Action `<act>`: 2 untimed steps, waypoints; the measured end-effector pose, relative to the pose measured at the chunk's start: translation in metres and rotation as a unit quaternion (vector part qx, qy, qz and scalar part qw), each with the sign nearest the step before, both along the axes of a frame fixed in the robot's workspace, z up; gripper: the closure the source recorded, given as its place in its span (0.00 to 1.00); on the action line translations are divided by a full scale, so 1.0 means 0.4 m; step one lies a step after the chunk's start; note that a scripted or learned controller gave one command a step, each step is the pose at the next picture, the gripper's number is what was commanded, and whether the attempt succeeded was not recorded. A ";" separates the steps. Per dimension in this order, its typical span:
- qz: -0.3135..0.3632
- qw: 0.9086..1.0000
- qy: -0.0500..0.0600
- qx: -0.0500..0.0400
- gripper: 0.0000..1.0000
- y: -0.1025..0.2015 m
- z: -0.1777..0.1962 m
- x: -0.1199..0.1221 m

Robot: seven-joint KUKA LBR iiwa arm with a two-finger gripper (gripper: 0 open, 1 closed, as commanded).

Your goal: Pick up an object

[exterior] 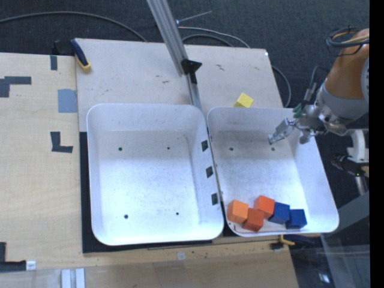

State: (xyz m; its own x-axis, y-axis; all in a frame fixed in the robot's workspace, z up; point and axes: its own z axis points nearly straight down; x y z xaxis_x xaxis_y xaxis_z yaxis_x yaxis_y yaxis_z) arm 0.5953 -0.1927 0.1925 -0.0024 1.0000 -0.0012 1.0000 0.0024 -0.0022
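Note:
Several small blocks lie in the near corner of the right bin (312,161): an orange block (239,210), a darker orange-red block (264,205) with another (254,219) in front of it, and two blue blocks (279,212) (296,218). My gripper (279,134) hangs over the far right part of that bin, well behind the blocks and apart from them. Nothing shows between its fingers.
The left bin (96,161) stands beside the right one. A yellow block (244,101) lies on the bench behind the right bin. A slanted metal rail (169,26) rises from between the bins. A yellow-and-blue tool (81,56) rests at the far left.

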 end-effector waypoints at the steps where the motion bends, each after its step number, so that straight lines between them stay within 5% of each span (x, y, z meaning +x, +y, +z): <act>1: 0.000 1.000 0.000 0.000 0.00 0.000 0.000 0.000; 2: 0.000 1.000 -0.002 0.000 0.00 -0.021 0.098 -0.014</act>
